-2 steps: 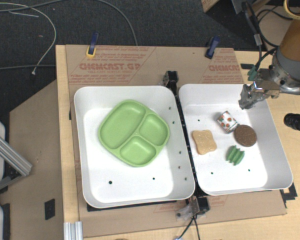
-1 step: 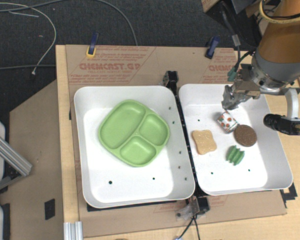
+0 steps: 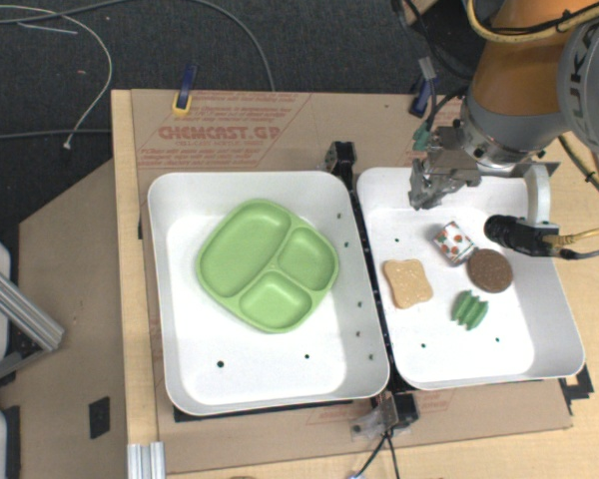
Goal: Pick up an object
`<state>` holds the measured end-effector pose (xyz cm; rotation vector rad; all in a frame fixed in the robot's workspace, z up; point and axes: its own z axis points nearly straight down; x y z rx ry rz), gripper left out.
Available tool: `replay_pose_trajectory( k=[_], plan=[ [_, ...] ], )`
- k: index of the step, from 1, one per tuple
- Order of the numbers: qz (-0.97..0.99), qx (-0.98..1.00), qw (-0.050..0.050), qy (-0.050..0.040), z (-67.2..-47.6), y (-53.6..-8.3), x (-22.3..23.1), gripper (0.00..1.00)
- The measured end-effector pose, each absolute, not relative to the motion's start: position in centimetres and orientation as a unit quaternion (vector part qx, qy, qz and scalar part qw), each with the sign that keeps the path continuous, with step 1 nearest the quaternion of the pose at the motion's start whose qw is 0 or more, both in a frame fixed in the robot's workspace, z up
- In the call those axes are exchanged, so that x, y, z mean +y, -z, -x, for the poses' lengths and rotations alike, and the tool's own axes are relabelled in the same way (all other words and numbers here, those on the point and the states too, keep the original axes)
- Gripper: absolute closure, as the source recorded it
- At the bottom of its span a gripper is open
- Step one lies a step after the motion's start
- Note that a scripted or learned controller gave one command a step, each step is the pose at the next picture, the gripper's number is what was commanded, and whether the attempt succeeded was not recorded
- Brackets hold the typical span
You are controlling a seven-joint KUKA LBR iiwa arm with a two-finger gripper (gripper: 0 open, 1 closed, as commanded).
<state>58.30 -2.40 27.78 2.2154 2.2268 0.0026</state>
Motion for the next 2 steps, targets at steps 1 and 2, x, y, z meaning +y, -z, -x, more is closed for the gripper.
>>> replay_pose_trajectory(
  k=[1,2],
  plan=[
    [-0.705,0.709,0.000,-0.0013,-59.6,-27.3,2.3,1.00],
    [-0.705,0.709,-0.002,0.0009,-60.6,-24.5,7.5,1.00]
  ],
)
